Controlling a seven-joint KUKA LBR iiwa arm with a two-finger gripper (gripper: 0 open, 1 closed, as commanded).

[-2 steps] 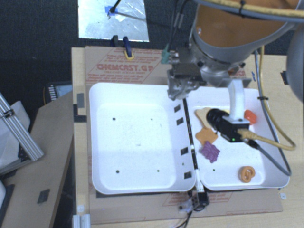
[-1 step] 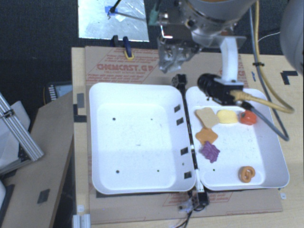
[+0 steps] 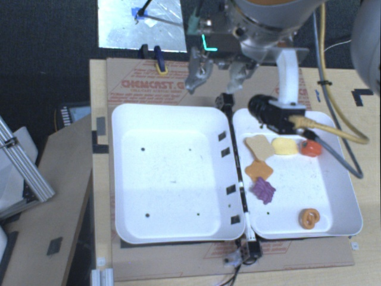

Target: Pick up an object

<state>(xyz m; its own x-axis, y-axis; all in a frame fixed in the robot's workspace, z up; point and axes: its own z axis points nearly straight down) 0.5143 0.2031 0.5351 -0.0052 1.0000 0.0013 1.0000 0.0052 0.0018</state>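
Observation:
My gripper hangs high over the far edge of the bench, above the gap between the two bins, open with nothing between its fingers. In the right bin lie a tan slice, a yellow block, a red piece, an orange chunk, a purple piece and a small brown pretzel. All of them sit below and to the right of the gripper.
The left bin sits to the left of a black hinged divider. A black cable fitting and yellow hoses cross the right bin's far corner. A yellow and blue clip stands behind the left bin.

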